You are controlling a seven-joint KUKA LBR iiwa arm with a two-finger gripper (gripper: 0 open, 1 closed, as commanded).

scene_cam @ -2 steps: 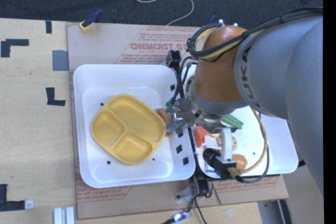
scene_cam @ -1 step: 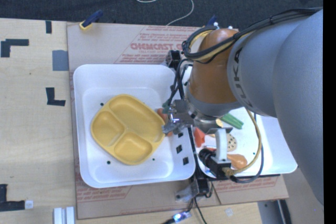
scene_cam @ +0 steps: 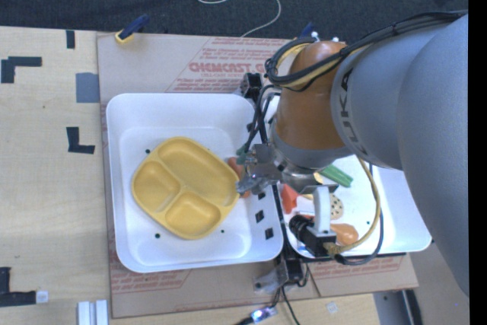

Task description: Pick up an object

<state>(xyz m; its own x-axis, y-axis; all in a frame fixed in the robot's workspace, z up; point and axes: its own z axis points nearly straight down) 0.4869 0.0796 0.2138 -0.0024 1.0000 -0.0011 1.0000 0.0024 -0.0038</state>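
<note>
Grey arm (scene_cam: 411, 103) overhangs both bins; jaws' state I cannot tell. I would descend squarely beside the yellow tray (scene_cam: 185, 186), avoiding its rim.

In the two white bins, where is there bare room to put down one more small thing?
In the left white bin, the floor is bare above the yellow divided plastic plate and along the bottom wall below it. The right white bin is crowded: the grey arm covers it, with small toys beneath.
</note>
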